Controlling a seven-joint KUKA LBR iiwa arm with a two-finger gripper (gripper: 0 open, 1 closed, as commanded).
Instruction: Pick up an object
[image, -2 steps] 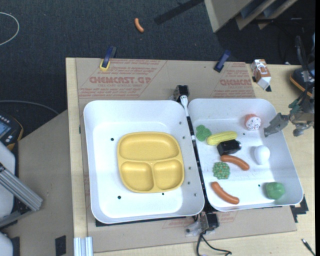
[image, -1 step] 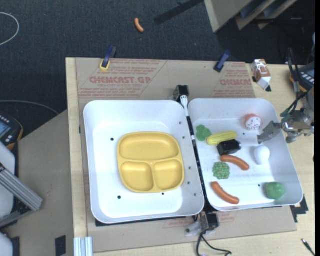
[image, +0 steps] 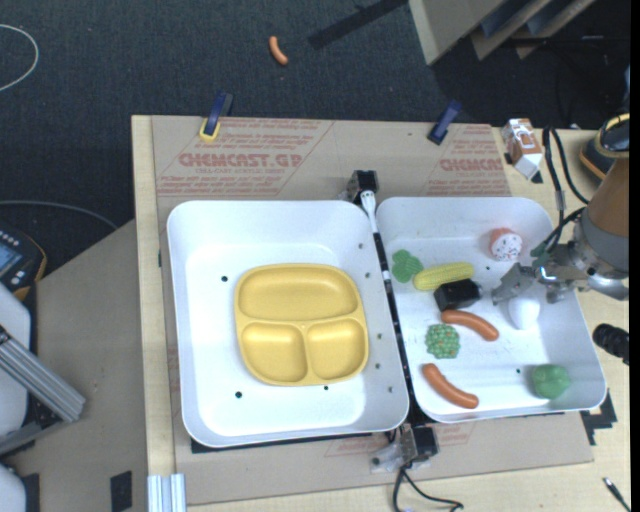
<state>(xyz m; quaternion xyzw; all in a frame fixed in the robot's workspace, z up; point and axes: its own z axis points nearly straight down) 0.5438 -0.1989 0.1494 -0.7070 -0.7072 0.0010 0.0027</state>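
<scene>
The yellow divided plate serves as the landmark here: it lies flat in the middle of the left white bin, with one long compartment along its far side and two smaller ones along its near side. Everything loose lies to the plate's right, inside the right white bin, which sits edge to edge with the left one on the tabletop.

Closest to the plate on that side is a small green leafy piece, and just beyond it a yellow corn cob lying slantwise, with a black block touching its near side. Further right from the plate, a sausage lies beside a green broccoli floret, and a second sausage lies nearer the front rim. A round pink-and-white piece sits towards the far right corner, and a darker green lump rests in the near right corner. A pale white object lies on the bin floor right of the first sausage.

The arm comes in from the right, well away from the plate, and its hand hangs low just above that pale object. Whether its grip is spread or pressed together cannot be told, as the tips are lost against the white floor.
</scene>
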